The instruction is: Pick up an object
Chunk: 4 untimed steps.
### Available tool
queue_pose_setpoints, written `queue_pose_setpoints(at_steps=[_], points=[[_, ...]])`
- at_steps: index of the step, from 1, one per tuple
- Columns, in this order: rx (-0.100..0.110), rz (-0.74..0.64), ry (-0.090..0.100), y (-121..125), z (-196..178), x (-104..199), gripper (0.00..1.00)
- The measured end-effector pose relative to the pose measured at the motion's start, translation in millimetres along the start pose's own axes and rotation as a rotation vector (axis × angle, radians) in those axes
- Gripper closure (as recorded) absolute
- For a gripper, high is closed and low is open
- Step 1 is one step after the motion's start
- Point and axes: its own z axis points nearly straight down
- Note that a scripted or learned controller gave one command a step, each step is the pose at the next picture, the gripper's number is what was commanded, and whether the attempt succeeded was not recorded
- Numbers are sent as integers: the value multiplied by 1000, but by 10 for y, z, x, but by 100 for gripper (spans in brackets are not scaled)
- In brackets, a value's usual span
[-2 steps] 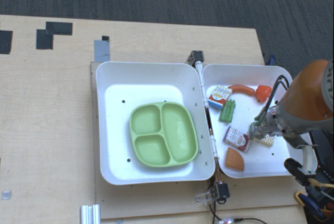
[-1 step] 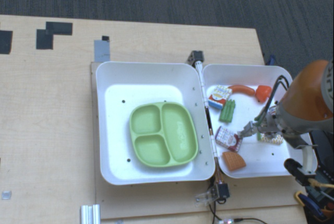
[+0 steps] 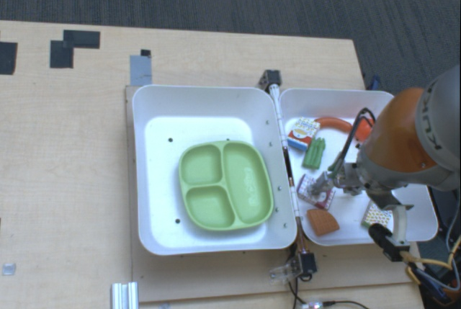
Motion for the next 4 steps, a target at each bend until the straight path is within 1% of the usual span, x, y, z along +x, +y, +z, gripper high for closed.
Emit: queue_pose_setpoints(at_steps=[1, 2, 3, 4], points=[[-5, -3, 6, 32, -121, 23, 100], [-3, -5, 9, 31, -119, 36, 0], [-5, -8, 13, 51, -226, 54, 100], [-5, -8, 13, 50, -225, 54, 0]])
